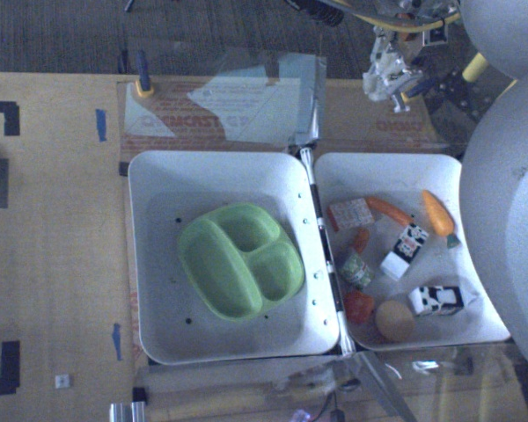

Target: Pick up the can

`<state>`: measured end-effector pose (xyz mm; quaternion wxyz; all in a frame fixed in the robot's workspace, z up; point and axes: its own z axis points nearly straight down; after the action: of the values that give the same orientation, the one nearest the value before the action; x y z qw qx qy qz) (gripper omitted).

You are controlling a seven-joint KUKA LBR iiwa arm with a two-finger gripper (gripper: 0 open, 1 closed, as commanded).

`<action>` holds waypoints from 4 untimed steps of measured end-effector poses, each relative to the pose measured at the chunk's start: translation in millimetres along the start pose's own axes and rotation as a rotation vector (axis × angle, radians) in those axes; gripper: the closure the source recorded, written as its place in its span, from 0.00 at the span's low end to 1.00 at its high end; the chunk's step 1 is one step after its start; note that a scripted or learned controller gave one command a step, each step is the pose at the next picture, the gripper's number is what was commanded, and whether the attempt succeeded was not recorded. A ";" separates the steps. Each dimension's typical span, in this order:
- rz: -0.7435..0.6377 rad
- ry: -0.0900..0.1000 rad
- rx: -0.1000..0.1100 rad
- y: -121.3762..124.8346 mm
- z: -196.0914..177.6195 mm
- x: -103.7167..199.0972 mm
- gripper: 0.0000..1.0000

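While the gripper (389, 76) hangs above the bench behind the right bin (334, 167), whether it is released or clenched cannot be told. Item: can (356, 271), lying by the bin's left wall, crowded by a tomato (359, 306) and carrot (386, 208). Room: tight beside the wall; open approach from above.

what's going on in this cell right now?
The gripper is up above the far edge of the right bin, nothing visibly between its fingers. The can lies in that bin near the left wall, among toy food and small cartons. The left bin holds a green divided plate.
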<state>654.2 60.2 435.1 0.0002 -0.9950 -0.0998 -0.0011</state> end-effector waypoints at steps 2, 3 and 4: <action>-0.021 0.000 0.000 -33.8 0.0 -3.2 1.00; -0.001 -0.001 0.000 -76.8 0.2 18.2 1.00; 0.002 -0.004 0.000 -45.6 0.7 -6.7 1.00</action>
<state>638.6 103.6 434.4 0.0002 -0.9951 -0.0990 0.0009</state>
